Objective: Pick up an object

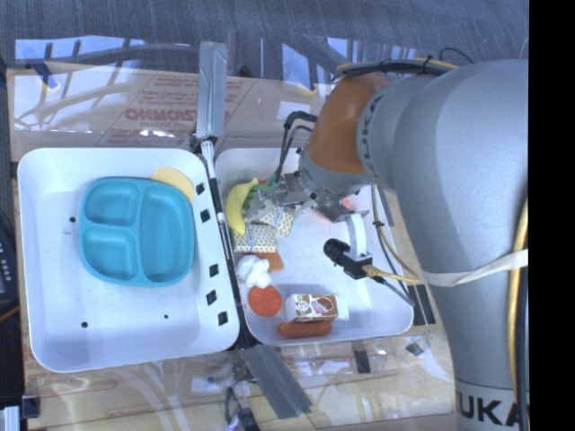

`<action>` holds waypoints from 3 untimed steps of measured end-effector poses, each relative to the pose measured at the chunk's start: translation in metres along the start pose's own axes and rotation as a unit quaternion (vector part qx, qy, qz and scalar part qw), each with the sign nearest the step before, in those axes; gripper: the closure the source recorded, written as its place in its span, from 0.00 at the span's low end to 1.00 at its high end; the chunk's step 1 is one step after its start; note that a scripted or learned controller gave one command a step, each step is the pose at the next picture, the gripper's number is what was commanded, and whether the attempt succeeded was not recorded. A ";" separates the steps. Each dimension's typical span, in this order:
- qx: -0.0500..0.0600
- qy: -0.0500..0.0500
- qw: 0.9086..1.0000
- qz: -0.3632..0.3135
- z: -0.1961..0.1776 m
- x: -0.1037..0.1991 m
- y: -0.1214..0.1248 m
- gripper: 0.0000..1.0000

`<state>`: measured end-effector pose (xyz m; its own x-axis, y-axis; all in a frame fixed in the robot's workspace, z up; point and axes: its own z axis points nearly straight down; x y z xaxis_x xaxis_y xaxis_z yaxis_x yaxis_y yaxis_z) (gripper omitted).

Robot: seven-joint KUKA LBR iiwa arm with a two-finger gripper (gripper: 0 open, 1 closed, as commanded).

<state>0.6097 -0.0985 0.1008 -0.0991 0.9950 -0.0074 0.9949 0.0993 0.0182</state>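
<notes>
"KUKA" lettering on arm (449, 196) base; end effector (286, 196) above banana (235, 206), grip state unreadable; carton (315, 308) print illegible.

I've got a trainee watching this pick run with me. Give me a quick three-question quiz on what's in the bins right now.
1. True or false: the blue divided tray lies in the right bin.
2. Which lies nearest the right bin's front wall: A) banana B) small carton C) gripper?
3. Fill in: the yellow item at the tray's back right corner lies in the ____ bin.

Key: 1 false, it lies in the left bin. 2 B. 3 left.
</notes>
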 end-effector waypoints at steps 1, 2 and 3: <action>0.000 0.002 1.000 0.022 0.000 -0.001 -0.008 0.00; 0.001 0.002 1.000 0.019 -0.001 -0.003 -0.011 0.00; 0.001 0.003 1.000 0.005 0.000 -0.005 -0.012 0.00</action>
<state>0.5986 -0.1044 0.1007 -0.0888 0.9960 -0.0016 0.9959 0.0888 0.0163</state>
